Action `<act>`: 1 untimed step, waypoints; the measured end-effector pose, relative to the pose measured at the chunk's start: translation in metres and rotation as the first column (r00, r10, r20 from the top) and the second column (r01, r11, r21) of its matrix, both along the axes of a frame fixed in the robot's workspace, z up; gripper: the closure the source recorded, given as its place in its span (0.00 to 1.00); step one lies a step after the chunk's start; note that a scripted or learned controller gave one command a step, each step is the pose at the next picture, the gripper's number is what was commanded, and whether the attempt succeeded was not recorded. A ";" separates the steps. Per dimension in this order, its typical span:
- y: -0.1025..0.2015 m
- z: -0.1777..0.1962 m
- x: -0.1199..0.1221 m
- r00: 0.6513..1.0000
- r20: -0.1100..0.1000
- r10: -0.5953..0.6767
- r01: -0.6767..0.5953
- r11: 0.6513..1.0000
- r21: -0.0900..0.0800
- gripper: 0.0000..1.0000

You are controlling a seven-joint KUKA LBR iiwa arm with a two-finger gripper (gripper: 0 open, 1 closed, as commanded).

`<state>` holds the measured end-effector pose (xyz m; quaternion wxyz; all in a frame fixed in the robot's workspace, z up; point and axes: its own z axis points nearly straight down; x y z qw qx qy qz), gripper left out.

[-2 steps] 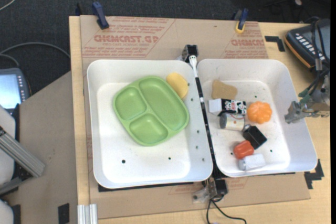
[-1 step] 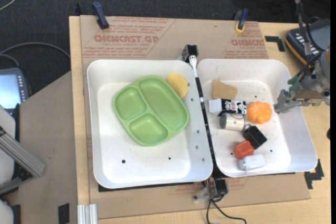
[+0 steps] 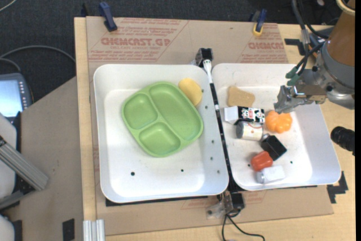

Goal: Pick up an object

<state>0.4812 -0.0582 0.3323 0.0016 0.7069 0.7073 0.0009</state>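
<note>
My gripper (image 3: 284, 105) hangs over the right bin (image 3: 316, 175), just above an orange ball-like object (image 3: 279, 122). Its fingertips are close to that orange object's top edge. To the left lie a tan sponge-like block (image 3: 241, 97), a small black-and-white carton (image 3: 250, 115) and a white cylinder (image 3: 249, 131). Below are a black block (image 3: 273, 147), a red-orange piece (image 3: 261, 161) and a white piece (image 3: 273, 175). The left bin (image 3: 110, 166) holds a green divided plate (image 3: 162, 118) and a yellow object (image 3: 190, 91) at the plate's upper right.
The two bins meet at a central ridge (image 3: 217, 127) with a black clip (image 3: 203, 55) at its far end. Blue and yellow clamps (image 3: 107, 15) hold the cardboard backing at the bench's far side. Cables (image 3: 302, 20) trail along the arm at the upper right.
</note>
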 end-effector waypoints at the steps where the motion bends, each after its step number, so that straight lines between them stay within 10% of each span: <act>1: 0.078 -0.012 -0.002 1.000 -0.006 0.003 -0.003 1.000 0.002 1.00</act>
